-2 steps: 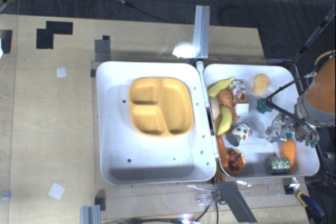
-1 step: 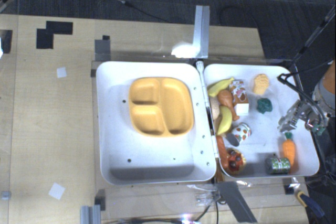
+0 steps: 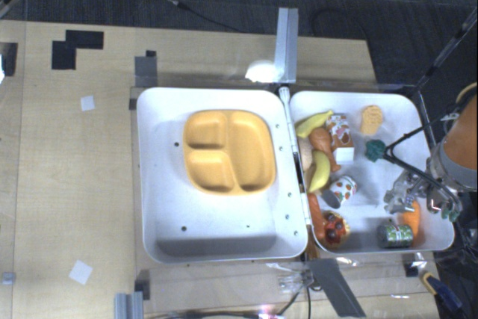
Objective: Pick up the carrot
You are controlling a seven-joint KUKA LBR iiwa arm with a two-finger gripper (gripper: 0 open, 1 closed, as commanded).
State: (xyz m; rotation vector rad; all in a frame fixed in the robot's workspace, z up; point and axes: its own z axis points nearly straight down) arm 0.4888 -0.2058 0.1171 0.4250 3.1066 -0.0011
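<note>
Carrot (image 3: 410, 223): in the right bin's (image 3: 429, 116) near right corner, beside a green can (image 3: 397, 235)
Claw (image 3: 407, 198): directly over the carrot, placed for a grasp; grip state cannot be told
Divided yellow plate (image 3: 228, 152): left bin, well apart

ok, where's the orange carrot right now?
The orange carrot lies in the right white bin, near its front-right corner, just above a small green can, with the gripper directly over it.

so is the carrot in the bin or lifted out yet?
In the bin. The carrot lies on the floor of the right bin near its front right corner, beside a green can, with the pincer just above it.
</note>
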